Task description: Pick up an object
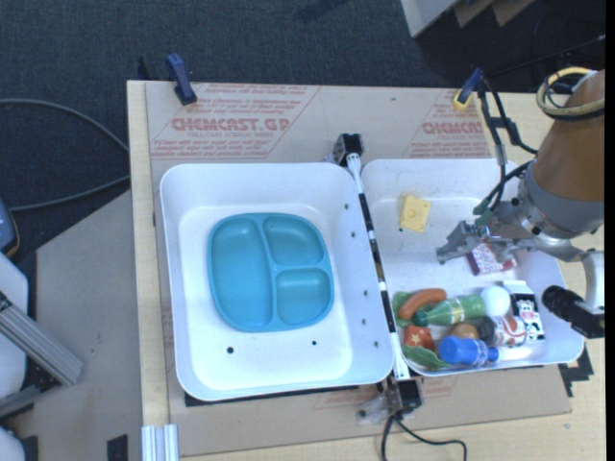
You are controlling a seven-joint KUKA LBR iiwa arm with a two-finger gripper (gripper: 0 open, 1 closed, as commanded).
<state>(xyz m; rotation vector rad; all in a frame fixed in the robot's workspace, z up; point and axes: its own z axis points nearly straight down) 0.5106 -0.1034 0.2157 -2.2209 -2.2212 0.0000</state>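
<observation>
A grey robot arm reaches in from the right over the right-hand bin (384, 185), its claw (478, 241) low above the bin floor and just above a small pink-and-white packet (490, 258); whether the claw is released or clenched cannot be told from this angle, and nothing is plainly seen between its parts. The packet lies near the middle of the bin, well apart from a yellow wedge (415, 213) nearer the far wall. Along the near wall sits a crowded heap of toy food: a red sausage (421, 302), a green bottle (457, 309), a blue bottle (463, 352) and a white ball (496, 301), touching one another. The left-hand bin (183, 257) holds a blue divided tray (271, 270). Both bins stand side by side on the tabletop (240, 123).

The packet looks light, thin and probably crinkly (likely to slip or fold if pinched flat), so a grip across its narrow sides seems the best bet. The yellow wedge, standing alone and seemingly soft, looks the easier alternative.
</observation>
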